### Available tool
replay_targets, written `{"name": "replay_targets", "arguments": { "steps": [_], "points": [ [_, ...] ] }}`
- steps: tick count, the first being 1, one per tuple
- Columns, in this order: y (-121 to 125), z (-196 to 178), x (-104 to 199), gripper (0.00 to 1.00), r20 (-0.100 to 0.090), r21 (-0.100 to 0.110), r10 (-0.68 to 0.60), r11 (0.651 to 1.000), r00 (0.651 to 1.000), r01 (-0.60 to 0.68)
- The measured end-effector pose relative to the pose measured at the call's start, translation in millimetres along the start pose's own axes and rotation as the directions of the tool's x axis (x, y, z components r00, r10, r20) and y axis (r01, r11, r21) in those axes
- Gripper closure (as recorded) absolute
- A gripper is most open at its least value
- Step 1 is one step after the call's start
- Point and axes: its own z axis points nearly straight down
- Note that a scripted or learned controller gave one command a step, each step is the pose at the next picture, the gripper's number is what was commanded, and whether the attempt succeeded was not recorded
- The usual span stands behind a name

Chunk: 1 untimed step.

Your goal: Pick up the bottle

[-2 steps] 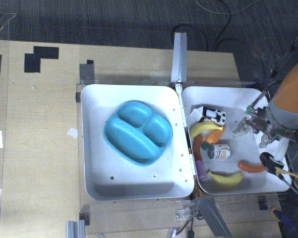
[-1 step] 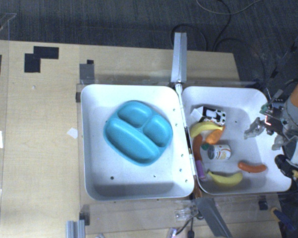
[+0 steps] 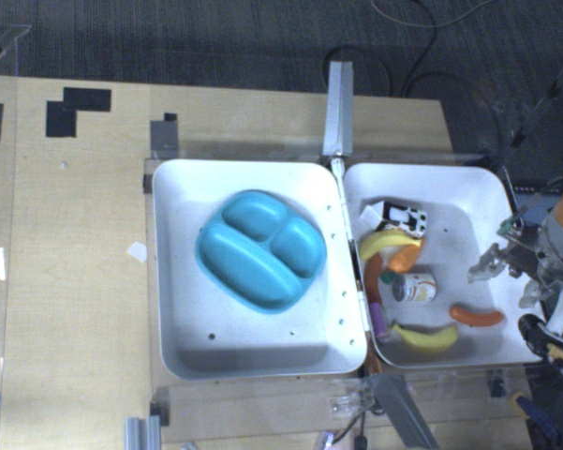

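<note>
The bottle (image 3: 415,288) is small, with a white label and a dark cap, and lies on its side in the middle of the right bin (image 3: 468,195). An orange carrot (image 3: 405,257) and a yellow banana (image 3: 384,243) lie right behind it. My gripper (image 3: 504,280) hangs over the right side of that bin, well to the right of the bottle and apart from it. Its fingers stand open with nothing between them.
An orange sausage (image 3: 476,316) lies just below my gripper. A second banana (image 3: 423,337), a purple piece (image 3: 378,318) and a brown piece (image 3: 373,272) sit along the bin's left and front. A black-and-white item (image 3: 404,217) lies at the back. The left bin (image 3: 178,251) holds a blue divided plate (image 3: 260,248).
</note>
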Motion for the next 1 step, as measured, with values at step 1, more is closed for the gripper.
{"name": "replay_targets", "arguments": {
  "steps": [1],
  "points": [
    [5.8,68.5,3.4,0.00,-0.001,0.000,0.081,0.997,0.997,-0.081]
  ]
}}
